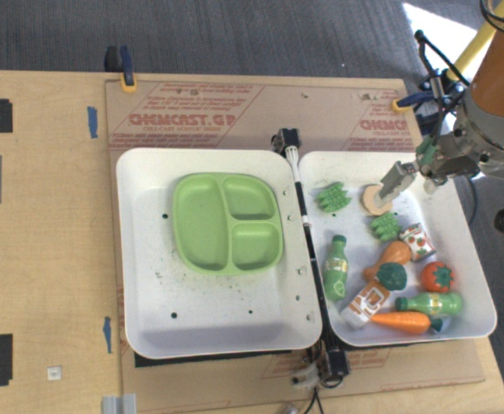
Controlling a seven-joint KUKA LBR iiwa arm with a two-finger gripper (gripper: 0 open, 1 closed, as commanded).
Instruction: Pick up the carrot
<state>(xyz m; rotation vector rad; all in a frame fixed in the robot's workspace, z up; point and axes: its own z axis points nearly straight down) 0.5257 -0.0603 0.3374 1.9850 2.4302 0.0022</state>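
The carrot (400, 321) is orange with a green tip and lies flat along the front wall of the right bin (481, 291). It sits just below a lying green bottle (429, 303) and beside a white and orange packet (368, 303). My gripper (412, 183) hangs over the back of the right bin, well behind the carrot. It looks open, with one grey finger (395, 181) slanting down above a tan disc (374, 200). Nothing is between the fingers.
The right bin also holds a red tomato (437, 277), an upright green bottle (335, 267), leafy green toys (332, 198), a small printed box (418, 241) and a dark green piece (393, 276). A green divided plate (228, 222) lies in the left bin (140, 257).
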